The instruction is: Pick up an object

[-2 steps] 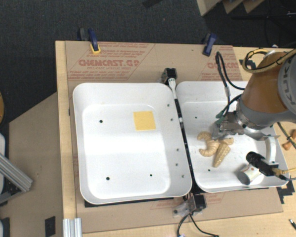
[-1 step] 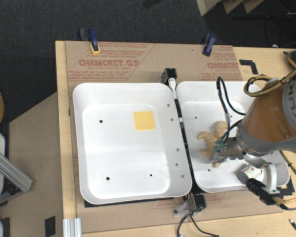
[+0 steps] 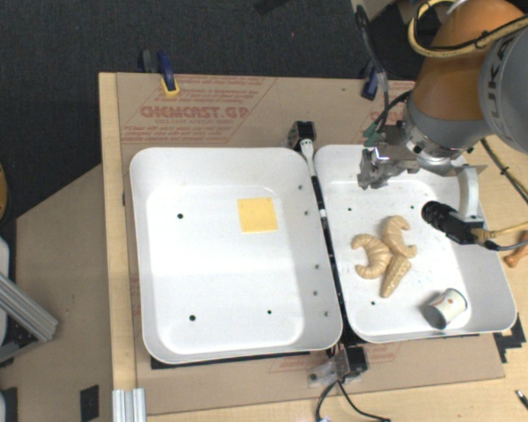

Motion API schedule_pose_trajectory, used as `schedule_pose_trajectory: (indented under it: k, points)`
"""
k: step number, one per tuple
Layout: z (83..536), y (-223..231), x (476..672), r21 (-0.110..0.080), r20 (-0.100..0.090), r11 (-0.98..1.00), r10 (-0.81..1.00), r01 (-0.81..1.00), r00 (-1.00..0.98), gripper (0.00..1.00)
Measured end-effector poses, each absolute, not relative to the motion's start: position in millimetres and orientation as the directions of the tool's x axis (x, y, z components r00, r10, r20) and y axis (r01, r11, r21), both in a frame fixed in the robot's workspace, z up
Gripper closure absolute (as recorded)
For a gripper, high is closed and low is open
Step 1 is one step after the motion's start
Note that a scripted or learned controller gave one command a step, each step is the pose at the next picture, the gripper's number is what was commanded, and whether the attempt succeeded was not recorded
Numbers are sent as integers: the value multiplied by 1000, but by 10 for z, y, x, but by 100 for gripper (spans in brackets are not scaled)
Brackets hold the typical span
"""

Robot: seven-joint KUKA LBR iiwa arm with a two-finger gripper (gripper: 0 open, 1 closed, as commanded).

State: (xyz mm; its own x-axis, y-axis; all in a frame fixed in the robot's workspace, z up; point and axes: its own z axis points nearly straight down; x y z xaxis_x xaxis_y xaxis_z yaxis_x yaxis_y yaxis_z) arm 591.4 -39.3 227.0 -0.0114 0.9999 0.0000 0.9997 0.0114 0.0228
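Gripper (image 3: 374, 176) sits over the rear left corner of the right bin (image 3: 502, 299), near the wall shared with the left bin (image 3: 150, 262). Whether it is apart or together cannot be told: the wrist covers it from above. Nothing shows clamped in it.

Candidate things, three:
- Tan lump (image 3: 384, 255): knobbly and branched, with curved lobes, lying flat near the middle of the right bin. In the view it is below the gripper and slightly to the right, apart from it. Bare white bin floor lies between the two. It is the thing closest to the gripper.
- Cylinder (image 3: 443, 308): pale grey, on its side, round end facing the camera. It lies close to the front right corner of the right bin, near the front rim, beyond the lump as seen from the gripper. It is apart from the lump.
- Yellow square (image 3: 258, 215): thin and flat on the floor of the left bin, a little rear of centre, alone and away from every wall. The two touching bin rims, with a black strip (image 3: 318, 202) along the joint, stand between it and the gripper.

Both bins rest on a brown board (image 3: 114, 148) with red lettering along its rear edge. Blue clamps (image 3: 166, 70) grip that edge.
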Motion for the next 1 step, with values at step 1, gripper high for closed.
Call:
schedule_pose_trajectory:
  k: [1]
  points:
    - [3749, -18, 6464, 23, 0, 7, 1000, 1000, -7, 100]
